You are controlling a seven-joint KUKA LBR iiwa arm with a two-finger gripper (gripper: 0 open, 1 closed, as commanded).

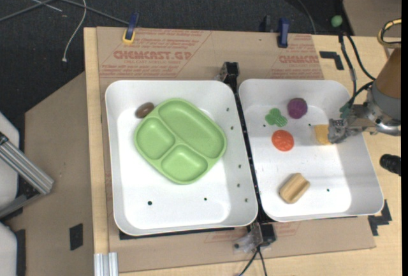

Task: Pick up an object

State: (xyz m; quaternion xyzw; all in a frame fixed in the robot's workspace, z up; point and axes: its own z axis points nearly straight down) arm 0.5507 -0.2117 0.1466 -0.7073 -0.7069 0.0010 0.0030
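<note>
wooden bench (191,45), two shallow white bins side by side on it, left bin (127,204), right bin (344,198)

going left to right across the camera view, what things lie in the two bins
brown lump → green divided plate → green leafy piece → orange ball → tan block → purple ball → yellow piece, with the gripper at its right side.

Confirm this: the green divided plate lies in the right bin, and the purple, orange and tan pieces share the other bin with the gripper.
Wrong on one point: the green divided plate lies in the left bin, as the camera view shows. The purple piece, orange piece, tan piece and gripper share the other bin.
</note>
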